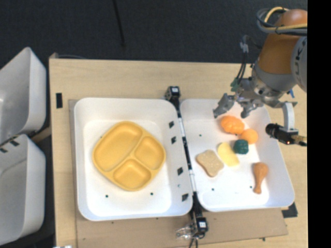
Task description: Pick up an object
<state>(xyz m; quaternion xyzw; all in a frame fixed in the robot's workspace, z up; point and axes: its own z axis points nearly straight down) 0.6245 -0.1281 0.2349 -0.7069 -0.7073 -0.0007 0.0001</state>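
Fingers of the gripper [235,106] spread apart, holding nothing, just above the orange fruit [231,124]; green ball [240,146] beyond it.

text: none readable | labels: none | brands: none | numbers: none | signs: none

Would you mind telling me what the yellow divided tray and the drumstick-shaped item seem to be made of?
The yellow three-compartment tray looks like moulded plastic with a smooth, slightly glossy finish: uniform colour and soft rounded ridges between compartments. The orange-brown drumstick-shaped toy also appears to be plastic or rubber, judging by its even colour and simplified shape, though its small size in the view leaves that open.
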